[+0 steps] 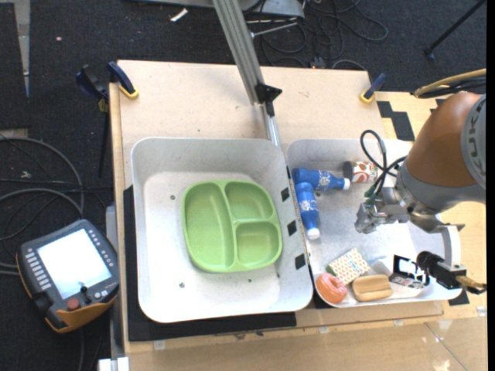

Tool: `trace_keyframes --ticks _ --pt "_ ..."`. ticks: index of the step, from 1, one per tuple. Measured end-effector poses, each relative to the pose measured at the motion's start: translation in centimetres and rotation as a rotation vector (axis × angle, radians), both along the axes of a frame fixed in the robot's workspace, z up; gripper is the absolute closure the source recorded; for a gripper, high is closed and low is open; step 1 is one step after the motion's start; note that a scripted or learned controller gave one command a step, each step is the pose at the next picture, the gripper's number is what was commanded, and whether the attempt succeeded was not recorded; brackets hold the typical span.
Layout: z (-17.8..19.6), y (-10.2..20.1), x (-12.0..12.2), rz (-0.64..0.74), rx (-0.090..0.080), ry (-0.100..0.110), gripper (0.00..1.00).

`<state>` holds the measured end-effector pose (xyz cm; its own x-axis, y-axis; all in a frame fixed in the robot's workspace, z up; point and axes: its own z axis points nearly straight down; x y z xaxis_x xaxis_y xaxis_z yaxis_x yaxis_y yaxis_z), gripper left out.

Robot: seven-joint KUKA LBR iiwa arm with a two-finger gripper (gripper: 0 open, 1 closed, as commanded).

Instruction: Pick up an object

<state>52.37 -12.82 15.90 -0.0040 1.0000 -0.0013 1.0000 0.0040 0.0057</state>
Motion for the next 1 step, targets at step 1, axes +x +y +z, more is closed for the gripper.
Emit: trace_keyframes --ticks 1 --pt "4.68 0.00 0.17 0.000 0.000 0.000 1.00"
